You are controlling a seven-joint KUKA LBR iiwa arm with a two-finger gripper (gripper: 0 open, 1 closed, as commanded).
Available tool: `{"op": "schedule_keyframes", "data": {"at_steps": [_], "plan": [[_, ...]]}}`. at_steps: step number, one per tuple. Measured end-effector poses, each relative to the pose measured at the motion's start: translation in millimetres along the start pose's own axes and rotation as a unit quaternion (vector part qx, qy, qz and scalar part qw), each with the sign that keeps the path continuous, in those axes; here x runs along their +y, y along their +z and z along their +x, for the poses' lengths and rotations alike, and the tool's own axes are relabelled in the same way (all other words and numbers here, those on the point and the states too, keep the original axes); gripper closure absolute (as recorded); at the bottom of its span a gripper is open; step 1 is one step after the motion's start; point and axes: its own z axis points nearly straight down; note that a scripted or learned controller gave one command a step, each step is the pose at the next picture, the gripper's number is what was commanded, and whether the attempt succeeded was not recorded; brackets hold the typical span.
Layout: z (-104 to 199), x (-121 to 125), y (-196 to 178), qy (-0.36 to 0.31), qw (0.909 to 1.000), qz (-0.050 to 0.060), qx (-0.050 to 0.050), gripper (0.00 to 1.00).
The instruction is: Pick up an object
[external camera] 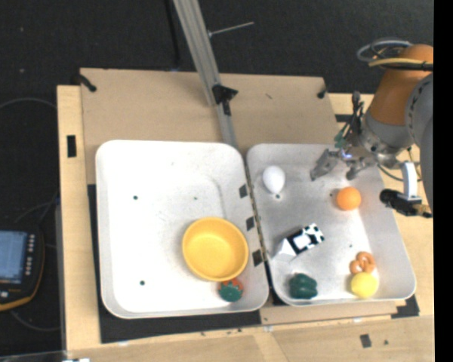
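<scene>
At the far left, off the bench, a handheld screen device lies on the dark floor. The left bin holds a yellow bowl near its front right corner, with a small green and red toy just in front of the bowl, touching its rim. A metal pole slants up from between the bins. In the right bin, a white egg-shaped object sits near the back left, a black and white block lies in the middle, and a green object rests near the front wall. An orange ball lies right of centre; a pretzel-like piece touches a yellow ball at the front right. The gripper hovers above the bin's back, just behind the orange ball, its fingers spread and grasping nothing.
</scene>
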Motion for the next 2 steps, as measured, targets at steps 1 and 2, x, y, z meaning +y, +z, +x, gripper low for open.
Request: {"op": "schedule_keyframes", "data": {"at_steps": [1,2], "plan": [[-1.4,-0.3,25.4,0.000,1.0000,-0.001,-0.001,0.00],[-2.7,1.3,11.5,-0.002,1.0000,-0.004,-0.003,1.00]]}}
